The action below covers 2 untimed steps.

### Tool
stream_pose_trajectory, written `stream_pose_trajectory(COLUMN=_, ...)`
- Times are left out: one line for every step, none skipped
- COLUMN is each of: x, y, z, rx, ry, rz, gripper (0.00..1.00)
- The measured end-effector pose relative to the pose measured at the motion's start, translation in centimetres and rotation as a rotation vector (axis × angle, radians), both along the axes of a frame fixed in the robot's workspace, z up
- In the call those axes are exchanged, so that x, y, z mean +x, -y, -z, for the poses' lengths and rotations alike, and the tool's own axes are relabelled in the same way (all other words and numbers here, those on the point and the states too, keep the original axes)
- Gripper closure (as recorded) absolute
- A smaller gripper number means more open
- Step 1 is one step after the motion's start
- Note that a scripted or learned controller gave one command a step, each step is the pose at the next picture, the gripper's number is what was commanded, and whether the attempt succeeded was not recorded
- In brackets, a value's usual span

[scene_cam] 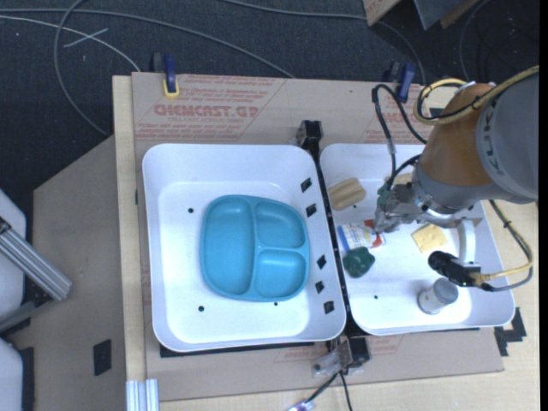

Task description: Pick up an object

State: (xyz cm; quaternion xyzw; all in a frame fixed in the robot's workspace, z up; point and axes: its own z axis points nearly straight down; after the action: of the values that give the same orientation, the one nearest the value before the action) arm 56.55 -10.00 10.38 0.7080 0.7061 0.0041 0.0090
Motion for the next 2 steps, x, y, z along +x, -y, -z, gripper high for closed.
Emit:
stream_pose_trajectory(x=-0.8, y=-0.6, z=-5.2, rx=0.007, ry=-0.016, rz=-0.003, gripper=1.00)
stream_pose_trajectory(x=-0.7, y=-1.3, z=-11.3, rx=0.006, ry=-0.013, rz=-0.005, gripper=1.00)
